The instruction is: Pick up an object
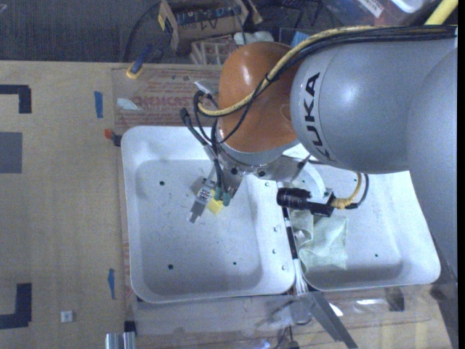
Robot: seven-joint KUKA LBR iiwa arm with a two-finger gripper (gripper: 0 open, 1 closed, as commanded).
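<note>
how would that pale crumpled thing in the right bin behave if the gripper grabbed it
The pale crumpled thing looks creased and soft, like cloth or plastic wrap, so it would probably sag and drape. It seems thin, so likely light. A pinch may catch only one fold.

The grey arm (378, 93) reached in from the right, its gripper (211, 198) angled down and leftward.

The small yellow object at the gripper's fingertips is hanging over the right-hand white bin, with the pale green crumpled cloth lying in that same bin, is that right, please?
Not quite. The camera view shows the small yellow object at the gripper over the left-hand white bin, not the right-hand one. The pale green crumpled cloth does lie in the right-hand white bin.
</note>
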